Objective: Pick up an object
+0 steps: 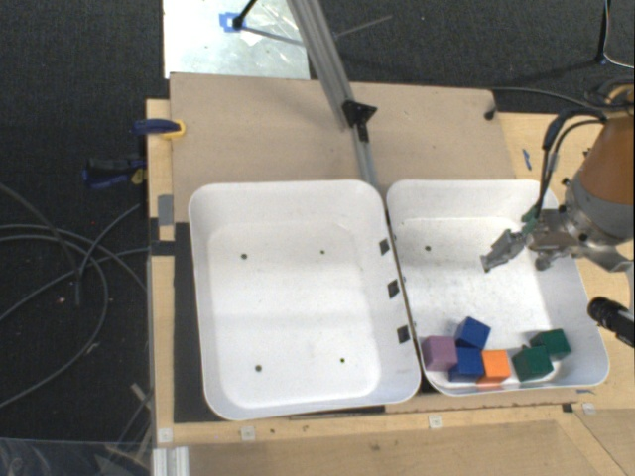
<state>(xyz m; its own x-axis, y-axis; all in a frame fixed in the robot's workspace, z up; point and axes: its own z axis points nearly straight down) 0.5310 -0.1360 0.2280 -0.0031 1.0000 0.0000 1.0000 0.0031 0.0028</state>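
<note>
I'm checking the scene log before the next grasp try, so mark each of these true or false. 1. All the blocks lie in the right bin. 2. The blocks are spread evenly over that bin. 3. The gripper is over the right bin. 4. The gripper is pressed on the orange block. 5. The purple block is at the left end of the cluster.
1. True: the blue block, orange block, purple block and green blocks all sit in the right bin.
2. False: they crowd together at its near edge.
3. True: the gripper hangs over that bin's middle.
4. False: it is well apart from the blocks.
5. True.
</note>
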